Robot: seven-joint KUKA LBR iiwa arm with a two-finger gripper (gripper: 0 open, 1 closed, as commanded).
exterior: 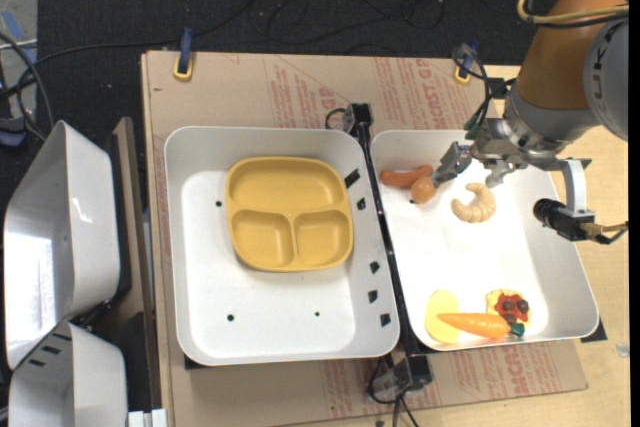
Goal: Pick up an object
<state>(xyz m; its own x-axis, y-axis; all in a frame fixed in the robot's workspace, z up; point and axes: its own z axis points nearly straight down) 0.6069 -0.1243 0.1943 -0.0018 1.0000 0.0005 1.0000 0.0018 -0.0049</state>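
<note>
Both white bins (200, 245) look like smooth moulded plastic with a faint sheen; the yellow divided plate (290, 213) in the left bin is matt plastic. Bench top (290, 90) reads as rough, printed brown cardboard or fibreboard. The toy croissant (475, 203), sausage (402, 178) and carrot (474, 323) appear glossy plastic; arm's orange band (570, 45) is smooth and shiny.

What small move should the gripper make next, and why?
Probably a short descent. The gripper hangs open over the right bin, just above the croissant, with nothing between its fingers, so lowering around the croissant before closing seems the likeliest step.
</note>
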